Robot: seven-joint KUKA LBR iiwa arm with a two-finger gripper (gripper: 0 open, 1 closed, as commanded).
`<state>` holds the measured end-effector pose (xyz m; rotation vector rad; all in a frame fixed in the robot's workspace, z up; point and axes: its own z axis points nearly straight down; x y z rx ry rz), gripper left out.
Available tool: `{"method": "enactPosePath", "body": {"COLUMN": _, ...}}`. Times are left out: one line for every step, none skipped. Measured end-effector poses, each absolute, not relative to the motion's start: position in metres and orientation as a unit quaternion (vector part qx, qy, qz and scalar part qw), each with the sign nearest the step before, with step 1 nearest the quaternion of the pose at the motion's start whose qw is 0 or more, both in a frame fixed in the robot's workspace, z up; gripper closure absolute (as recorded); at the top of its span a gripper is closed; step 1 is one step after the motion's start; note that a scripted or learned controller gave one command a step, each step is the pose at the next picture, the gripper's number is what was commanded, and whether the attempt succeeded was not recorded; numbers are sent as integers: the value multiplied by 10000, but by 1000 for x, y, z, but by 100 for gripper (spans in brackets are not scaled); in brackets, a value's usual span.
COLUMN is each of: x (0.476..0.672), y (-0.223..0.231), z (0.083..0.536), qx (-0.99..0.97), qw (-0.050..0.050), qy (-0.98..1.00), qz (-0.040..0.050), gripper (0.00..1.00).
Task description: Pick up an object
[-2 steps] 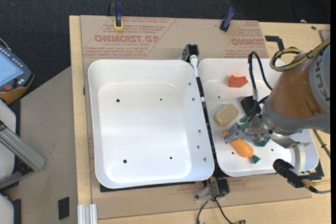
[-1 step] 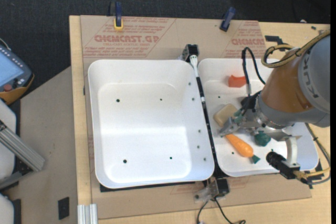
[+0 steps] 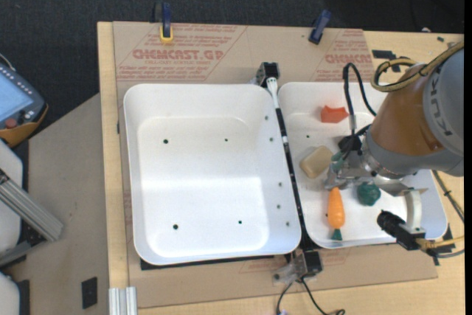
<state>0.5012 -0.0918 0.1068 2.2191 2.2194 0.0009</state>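
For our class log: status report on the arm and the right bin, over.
Gripper down in right bin, fingers unclear. Carrot, tan block, teal piece alongside. Orange block apart.

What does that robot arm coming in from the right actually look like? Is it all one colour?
No. The arm is rounded and bulky, with a grey upper body and a broad orange band above the wrist. Below the band a grey metal wrist section leads down to the gripper. Thin black cables loop around the arm's upper side.
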Motion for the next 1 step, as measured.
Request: {"method": "enactPosePath", "body": {"x": 499, "y": -2, "z": 188, "qx": 7035, "qw": 14, "qy": 7107, "qz": 45, "gripper": 100}}
